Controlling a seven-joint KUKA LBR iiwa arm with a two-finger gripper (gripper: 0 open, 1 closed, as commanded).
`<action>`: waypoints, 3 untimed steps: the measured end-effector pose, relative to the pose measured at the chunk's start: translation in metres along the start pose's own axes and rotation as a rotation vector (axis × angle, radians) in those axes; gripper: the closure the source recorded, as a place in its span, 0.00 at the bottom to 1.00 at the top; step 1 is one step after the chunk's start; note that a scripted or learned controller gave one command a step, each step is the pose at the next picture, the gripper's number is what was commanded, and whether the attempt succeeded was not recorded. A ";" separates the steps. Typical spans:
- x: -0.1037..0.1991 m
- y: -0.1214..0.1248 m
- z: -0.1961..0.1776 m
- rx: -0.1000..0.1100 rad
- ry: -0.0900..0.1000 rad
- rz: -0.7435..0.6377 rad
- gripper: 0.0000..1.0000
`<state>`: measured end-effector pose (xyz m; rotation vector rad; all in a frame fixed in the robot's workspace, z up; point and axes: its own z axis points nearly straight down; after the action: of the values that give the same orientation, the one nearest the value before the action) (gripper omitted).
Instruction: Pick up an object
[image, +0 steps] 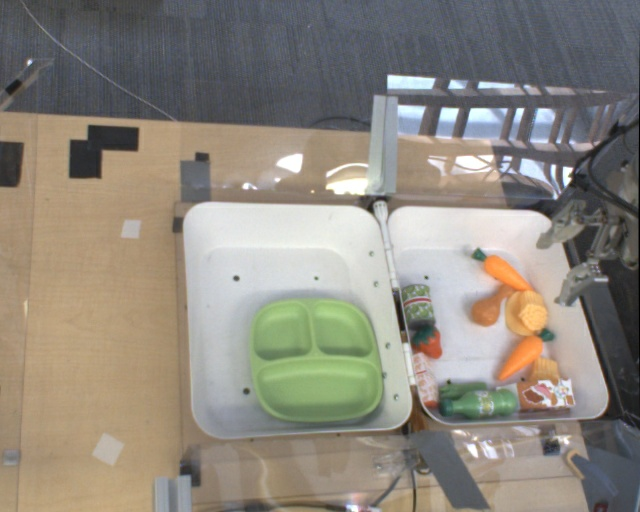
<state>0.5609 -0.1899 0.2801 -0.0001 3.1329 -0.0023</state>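
The right bin (450, 235) holds several toy foods: a carrot (500, 270), an orange drumstick-shaped piece (487, 308), a yellow round piece (527, 315), a second carrot (520, 357), a green bottle (480, 402), a red and white carton (546, 395), a small can (415, 303) and a strawberry (429, 343). My gripper (562, 262) hangs over the bin's right edge, just right of the first carrot. Its fingers stand open and apart with nothing between them.
A green divided plate (316, 358) lies in the left bin (230, 250). A metal post (383, 145) stands behind the divider between the bins. A metal rack (500, 115) runs along the back right. The wooden bench (90, 300) spreads to the left.
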 end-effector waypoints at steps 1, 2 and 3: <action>-0.014 0.001 0.129 -0.004 0.012 0.143 0.00; 0.011 -0.016 0.174 0.007 -0.020 0.133 0.00; -0.067 0.001 0.192 -0.001 -0.004 0.071 0.00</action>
<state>0.6300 -0.1889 0.0884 0.1110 3.1267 -0.0006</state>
